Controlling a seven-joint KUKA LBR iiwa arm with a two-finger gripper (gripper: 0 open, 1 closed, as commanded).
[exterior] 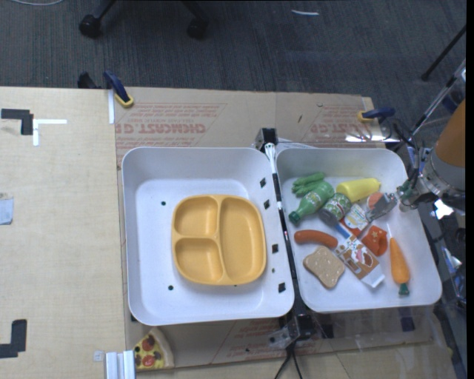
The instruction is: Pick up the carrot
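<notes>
The gripper [385,205], its state unclear, hovers above the right bin [426,244] near the carrot [399,263]; cardboard [170,118] shows reversed red lettering.

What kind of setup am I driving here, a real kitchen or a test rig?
Most likely a lab test bench: toy food such as the carrot sits in a white bin, cardboard is clamped to the bench, and an office chair base stands behind.

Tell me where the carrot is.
The carrot lies in the right bin, near its right wall and front corner, just right of the red pepper, green end pointing to the front.
</notes>
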